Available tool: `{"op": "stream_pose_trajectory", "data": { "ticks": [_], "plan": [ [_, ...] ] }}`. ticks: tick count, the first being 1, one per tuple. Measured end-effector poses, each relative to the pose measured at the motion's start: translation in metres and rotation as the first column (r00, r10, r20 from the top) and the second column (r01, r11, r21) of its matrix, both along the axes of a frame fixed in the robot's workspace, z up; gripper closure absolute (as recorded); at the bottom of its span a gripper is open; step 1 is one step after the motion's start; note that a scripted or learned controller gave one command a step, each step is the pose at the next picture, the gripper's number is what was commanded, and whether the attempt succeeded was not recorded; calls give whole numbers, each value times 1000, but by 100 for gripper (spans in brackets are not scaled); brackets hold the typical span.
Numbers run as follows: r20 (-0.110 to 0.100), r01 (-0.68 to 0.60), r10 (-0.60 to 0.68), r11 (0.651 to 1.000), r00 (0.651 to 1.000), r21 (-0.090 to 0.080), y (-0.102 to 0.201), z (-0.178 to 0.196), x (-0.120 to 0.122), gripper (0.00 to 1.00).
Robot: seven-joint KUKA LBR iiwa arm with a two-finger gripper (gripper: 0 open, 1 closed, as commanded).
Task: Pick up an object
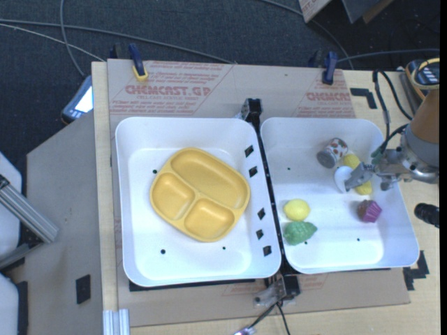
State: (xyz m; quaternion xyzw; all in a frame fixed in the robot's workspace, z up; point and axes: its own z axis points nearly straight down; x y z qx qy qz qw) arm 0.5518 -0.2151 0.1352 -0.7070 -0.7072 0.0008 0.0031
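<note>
Two white bins sit side by side on the bench. Left bin (129, 208) holds one yellow divided tray (200, 194). Right bin (398, 246) holds five small things: a green lump (299, 233) at six o'clock, a yellow ball (297, 209) just above it, a magenta block (369, 211) at four, a speckled grey piece (332, 153) at twelve, and a yellow-and-white toy (353, 175) at the gripper (370, 173), whose grasp I cannot tell. Board beneath reads "CHEMCAST GP" (167, 89). Two clamps (138, 63) hold its far edge.

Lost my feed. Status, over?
End effector low in right white bin, at small yellow-and-white object. Grasp unconfirmed. Purple toy nearby.
</note>
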Motion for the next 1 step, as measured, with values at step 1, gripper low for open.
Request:
{"op": "stream_pose_trajectory", "data": {
  "ticks": [1],
  "plan": [
    [7, 0, 0, 1000, 1000, -3, -1, 14, 2, 100]
  ]
}}
